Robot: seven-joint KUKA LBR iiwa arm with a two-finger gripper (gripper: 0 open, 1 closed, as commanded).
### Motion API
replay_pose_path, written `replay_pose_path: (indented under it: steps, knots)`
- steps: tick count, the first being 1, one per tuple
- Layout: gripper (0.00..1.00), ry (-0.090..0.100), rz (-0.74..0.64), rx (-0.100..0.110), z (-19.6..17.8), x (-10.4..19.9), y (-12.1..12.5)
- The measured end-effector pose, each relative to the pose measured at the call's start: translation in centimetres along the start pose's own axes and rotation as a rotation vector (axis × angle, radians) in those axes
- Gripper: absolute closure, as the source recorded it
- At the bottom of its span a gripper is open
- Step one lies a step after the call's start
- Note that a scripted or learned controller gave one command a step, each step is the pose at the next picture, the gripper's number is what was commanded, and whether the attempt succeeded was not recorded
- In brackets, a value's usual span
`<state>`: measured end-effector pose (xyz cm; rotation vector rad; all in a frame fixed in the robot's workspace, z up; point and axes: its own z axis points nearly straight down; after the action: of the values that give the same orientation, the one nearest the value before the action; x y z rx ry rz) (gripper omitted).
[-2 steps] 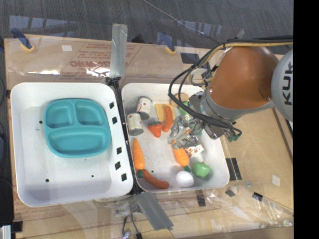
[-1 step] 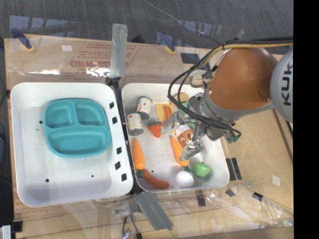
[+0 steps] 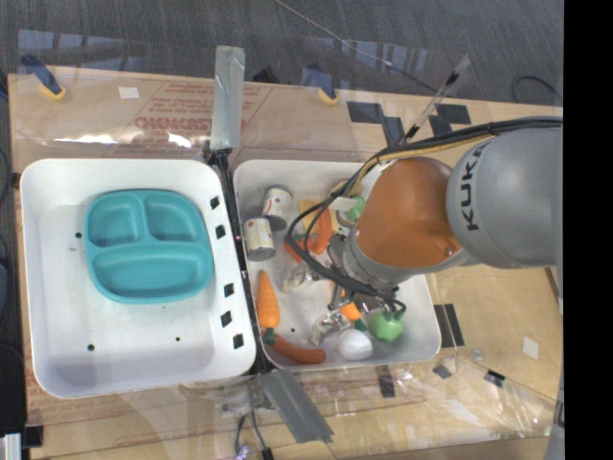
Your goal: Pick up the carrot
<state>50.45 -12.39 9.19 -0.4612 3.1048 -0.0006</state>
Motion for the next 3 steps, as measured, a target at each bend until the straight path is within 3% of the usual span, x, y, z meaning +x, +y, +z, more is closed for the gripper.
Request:
replay_pose_path:
  steps: [1, 2, 3]
  knots:
    - [1.00, -0.001, -0.009, -0.001, -0.9, -0.2, 0.2]
    - [1.00, -0.011, -0.062, 0.008, -18.5, -1.3, 2.7]
    - [1.00, -0.001, -0.047, 0.004, -20.2, -1.6, -4.0]
